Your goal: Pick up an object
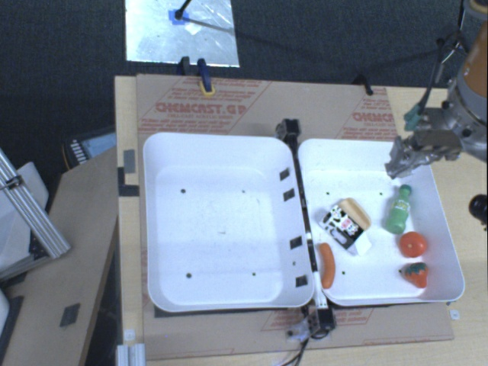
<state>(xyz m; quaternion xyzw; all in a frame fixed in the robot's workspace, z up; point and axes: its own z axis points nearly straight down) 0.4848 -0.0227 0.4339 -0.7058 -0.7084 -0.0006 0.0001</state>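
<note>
The right bin (358, 162) holds several toy items. A green bottle (397, 210) lies near its right side, with a red tomato (412, 244) below it and a red-and-green strawberry-like piece (415, 274) at the lower right. A tan bun on a black-and-white box (345, 222) sits mid-bin, and an orange sausage (327, 265) lies by the divider. My gripper (399, 165) hangs over the bin's upper right, just above the green bottle, with nothing seen held in it.
The left bin (221, 219) sits beside the right one, joined by a black-clipped divider (300, 212). Both rest on a cardboard sheet (229, 101). A shiny metal plate (181, 20) lies behind the bench. An aluminium frame (27, 212) stands at the left.
</note>
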